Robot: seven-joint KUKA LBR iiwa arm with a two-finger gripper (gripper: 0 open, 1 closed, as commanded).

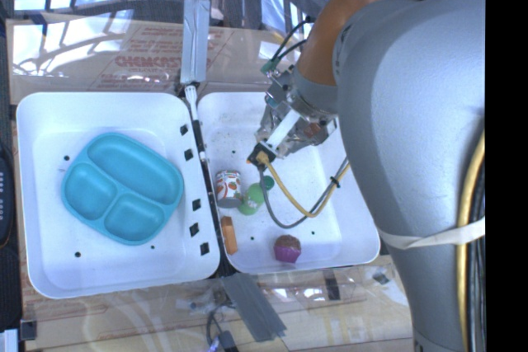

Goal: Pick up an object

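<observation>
Right bin (pixel 330 247) carries your candidates — small can (pixel 228 186), green pear-shaped toy (pixel 252 200), carrot (pixel 228 235), cupcake (pixel 287 248) — gripper (pixel 262 157) poised above the can, opening unreadable; can looks light, stiff, slippery, so you'd pinch mid-body.

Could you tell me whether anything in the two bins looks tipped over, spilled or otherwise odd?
Nothing looks spilled or broken. The blue divided plate lies flat in the left bin. In the right bin, the small can lies on its side near the divider, beside a green object, an orange stick and a cupcake.
</observation>
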